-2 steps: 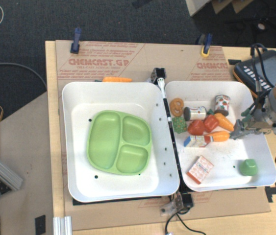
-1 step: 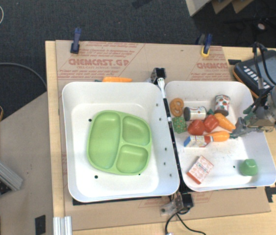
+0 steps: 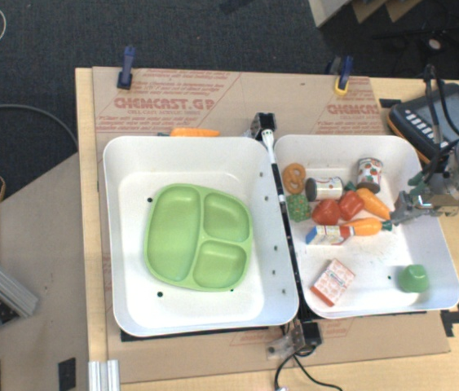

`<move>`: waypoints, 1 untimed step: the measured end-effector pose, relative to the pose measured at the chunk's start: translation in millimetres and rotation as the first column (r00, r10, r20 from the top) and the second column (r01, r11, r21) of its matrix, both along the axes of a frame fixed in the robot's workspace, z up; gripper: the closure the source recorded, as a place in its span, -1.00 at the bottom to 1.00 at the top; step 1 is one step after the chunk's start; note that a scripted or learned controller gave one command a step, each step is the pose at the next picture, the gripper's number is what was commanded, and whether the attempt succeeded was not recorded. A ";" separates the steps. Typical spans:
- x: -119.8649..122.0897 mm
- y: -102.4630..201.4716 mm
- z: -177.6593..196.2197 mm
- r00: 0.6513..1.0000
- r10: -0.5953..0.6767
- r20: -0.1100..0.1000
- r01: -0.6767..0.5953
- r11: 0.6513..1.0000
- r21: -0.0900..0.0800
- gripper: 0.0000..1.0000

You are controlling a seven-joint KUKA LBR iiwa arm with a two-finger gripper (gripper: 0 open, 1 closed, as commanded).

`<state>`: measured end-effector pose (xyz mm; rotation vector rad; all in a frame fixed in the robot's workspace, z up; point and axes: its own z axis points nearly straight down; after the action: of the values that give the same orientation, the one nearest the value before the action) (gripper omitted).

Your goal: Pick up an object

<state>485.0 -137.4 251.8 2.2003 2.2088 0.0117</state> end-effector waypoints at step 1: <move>0.7 -0.1 10.2 1.000 0.001 0.002 -0.001 1.000 -0.002 1.00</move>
<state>485.8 -137.5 262.0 2.1971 2.2081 0.0127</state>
